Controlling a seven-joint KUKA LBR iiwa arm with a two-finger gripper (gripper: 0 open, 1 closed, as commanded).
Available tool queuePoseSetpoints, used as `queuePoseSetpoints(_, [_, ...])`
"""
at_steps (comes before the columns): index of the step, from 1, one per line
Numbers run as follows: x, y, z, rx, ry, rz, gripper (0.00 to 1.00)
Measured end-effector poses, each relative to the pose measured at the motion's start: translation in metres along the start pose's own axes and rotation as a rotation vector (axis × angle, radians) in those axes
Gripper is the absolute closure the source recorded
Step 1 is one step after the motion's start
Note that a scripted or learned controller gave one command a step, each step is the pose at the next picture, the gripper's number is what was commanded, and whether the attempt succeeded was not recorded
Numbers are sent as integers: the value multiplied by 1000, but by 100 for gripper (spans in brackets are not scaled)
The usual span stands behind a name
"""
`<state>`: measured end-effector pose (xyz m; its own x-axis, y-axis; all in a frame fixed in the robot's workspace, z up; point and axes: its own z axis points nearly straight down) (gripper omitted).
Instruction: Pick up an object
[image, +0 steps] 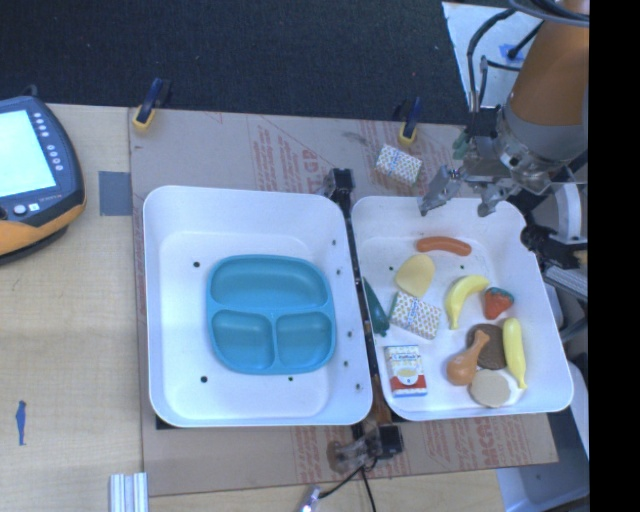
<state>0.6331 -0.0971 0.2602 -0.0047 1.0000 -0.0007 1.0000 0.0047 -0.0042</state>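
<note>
Two white bins (160, 300) share the bench; spread-fingered and empty, the gripper (460, 198) hovers at twelve o'clock of the sausage (443, 245), needing to descend.

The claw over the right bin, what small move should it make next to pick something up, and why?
Probably come toward the camera and lower over the sausage. The claw hangs open above the right bin's far rim with nothing between its fingers, and the sausage is the nearest item, lying apart from the others.

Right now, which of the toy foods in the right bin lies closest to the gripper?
The sausage, orange-red and lying across the bin's far end, just below the open gripper. The banana and strawberry lie farther down.
</note>
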Motion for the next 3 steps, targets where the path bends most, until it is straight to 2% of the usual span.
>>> queuePoseSetpoints(1, [-5,-39,150,5,0,-1,0])
queuePoseSetpoints(2, [-30,12,169,-1,1,1,0])
queuePoseSetpoints(3, [-7,-59,169,2,0,0,0])
